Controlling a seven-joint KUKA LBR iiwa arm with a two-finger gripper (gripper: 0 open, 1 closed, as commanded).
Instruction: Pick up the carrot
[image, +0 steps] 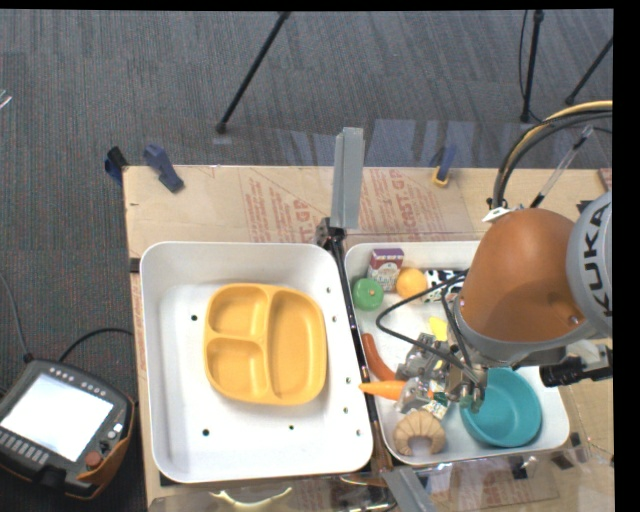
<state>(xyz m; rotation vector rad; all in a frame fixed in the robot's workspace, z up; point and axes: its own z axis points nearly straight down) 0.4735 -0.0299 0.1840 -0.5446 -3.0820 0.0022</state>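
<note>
Overhead slanted view of a surface (250, 200) covered in brown cardboard, bearing two shallow white bins side by side. The left bin (170, 290) holds a yellow divided plate (266, 343) with three compartments, lying flat near the bin's middle. The right bin (400, 252) holds several small things: a green apple (367, 293) near its back left corner, an orange fruit (411, 282) just beside the apple, a small purple and white carton (385, 265) behind these two, a teal bowl (503, 408) at the front right, and a tan croissant (420, 433) near the front edge. The carrot (381, 390) lies on its side along the left wall of the right bin, its narrow end pointing left toward the divider between the bins; a red, sausage-like piece (374, 354) lies just behind it. The grey arm with its orange band (520, 280) reaches in from the right and covers the middle of the right bin. The tool (432, 392) hangs low over the bin floor, just right of the carrot's thick end and above the croissant; whether it is open or closed cannot be told, and the carrot is not seen gripped. A handheld control tablet (60, 425) rests at lower left, off the surface.
</note>
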